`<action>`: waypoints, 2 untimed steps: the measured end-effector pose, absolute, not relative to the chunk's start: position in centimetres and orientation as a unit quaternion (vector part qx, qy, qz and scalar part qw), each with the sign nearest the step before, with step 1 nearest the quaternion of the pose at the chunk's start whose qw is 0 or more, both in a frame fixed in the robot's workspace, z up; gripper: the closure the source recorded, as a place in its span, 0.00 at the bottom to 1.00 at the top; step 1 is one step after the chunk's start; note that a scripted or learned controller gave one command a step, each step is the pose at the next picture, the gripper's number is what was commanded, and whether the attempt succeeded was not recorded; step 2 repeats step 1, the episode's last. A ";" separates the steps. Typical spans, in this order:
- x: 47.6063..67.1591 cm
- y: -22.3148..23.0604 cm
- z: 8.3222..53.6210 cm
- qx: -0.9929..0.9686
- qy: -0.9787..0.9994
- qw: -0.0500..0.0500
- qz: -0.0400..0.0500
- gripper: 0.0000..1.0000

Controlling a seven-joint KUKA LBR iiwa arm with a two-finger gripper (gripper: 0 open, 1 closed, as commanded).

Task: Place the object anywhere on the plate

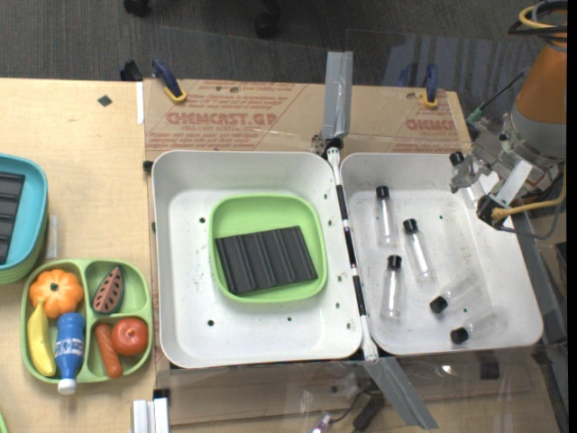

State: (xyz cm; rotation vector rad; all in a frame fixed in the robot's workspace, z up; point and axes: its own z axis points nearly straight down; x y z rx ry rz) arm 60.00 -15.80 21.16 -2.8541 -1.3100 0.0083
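**Hand waiting at the far right edge, tubes lying loose in the right bin**

The hand [494,186] is hanging over the right rim of the right bin [361,242], below the orange band of the arm [545,88]. I cannot tell how it is set, because the wrist parts and cables are covering it from this angle. Nothing is showing between its tips.

The task's things are lying in the same bin, to the left of the hand and nearer to the camera. Five clear tubes with black caps are resting there. One tube [384,213] is lying farthest to the left of the hand, a second tube [416,249] is lying just beside it at a slant, and a third tube [391,285] is lying below these two. A fourth tube [455,294] and a fifth tube [476,325] are lying in the near right corner, almost straight below the hand. All of them are apart from the hand.

Far to the left of the hand, in the left bin [176,242], a green plate [225,219] is sitting in the middle. A dark ribbed mat [267,259] is lying on it.

Still farther left, on the wooden surface [72,133], a green tray with toy food [86,327] and a blue tray [22,216] are standing.
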 end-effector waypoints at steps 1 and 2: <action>60.0 -15.8 21.2 -0.909 -0.417 0.001 0.002 0.00; 60.0 -15.8 21.2 -0.909 -0.417 0.001 0.002 0.00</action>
